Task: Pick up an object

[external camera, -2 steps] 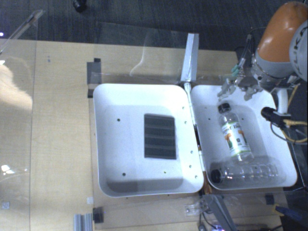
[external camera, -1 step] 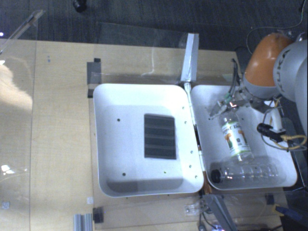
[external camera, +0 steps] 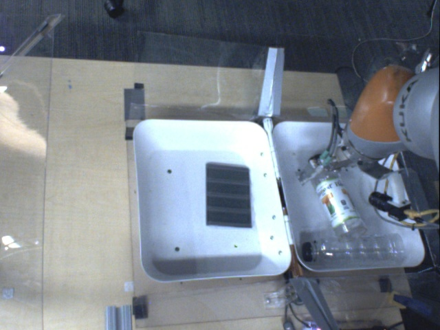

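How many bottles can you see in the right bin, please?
2: a labelled bottle lying at a slant mid-bin just below the gripper, and a clear bottle lying along the near wall. The arm may hide others.

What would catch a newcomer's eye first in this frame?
Probably the arm's orange band at the right edge, above the right bin. Below it the gripper is down inside that bin, next to a small white bottle lying on its side, with a clear plastic bottle along the near wall. In the left bin, a dark ridged rectangle stands out against the white.
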`<state>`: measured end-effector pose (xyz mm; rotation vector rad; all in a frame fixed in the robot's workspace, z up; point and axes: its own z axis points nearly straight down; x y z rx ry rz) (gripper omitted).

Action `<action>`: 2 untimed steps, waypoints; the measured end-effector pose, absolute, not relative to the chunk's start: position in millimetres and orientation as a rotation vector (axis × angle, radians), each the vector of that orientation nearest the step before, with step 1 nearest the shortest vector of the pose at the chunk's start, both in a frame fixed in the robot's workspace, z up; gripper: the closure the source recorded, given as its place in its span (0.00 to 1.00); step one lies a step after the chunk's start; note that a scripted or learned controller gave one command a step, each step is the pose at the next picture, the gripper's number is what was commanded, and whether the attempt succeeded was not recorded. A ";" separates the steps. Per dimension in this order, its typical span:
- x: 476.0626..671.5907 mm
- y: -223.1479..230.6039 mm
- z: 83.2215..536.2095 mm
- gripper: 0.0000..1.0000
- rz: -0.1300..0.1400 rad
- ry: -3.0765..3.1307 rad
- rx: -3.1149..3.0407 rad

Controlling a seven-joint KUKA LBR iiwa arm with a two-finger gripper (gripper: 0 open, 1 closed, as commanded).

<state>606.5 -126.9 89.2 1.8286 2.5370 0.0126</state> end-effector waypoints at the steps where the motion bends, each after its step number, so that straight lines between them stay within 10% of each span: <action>1: 610.8 -125.2 103.3 1.00 0.026 2.529 1.819; 2: 639.4 -64.6 186.4 1.00 0.007 2.718 1.562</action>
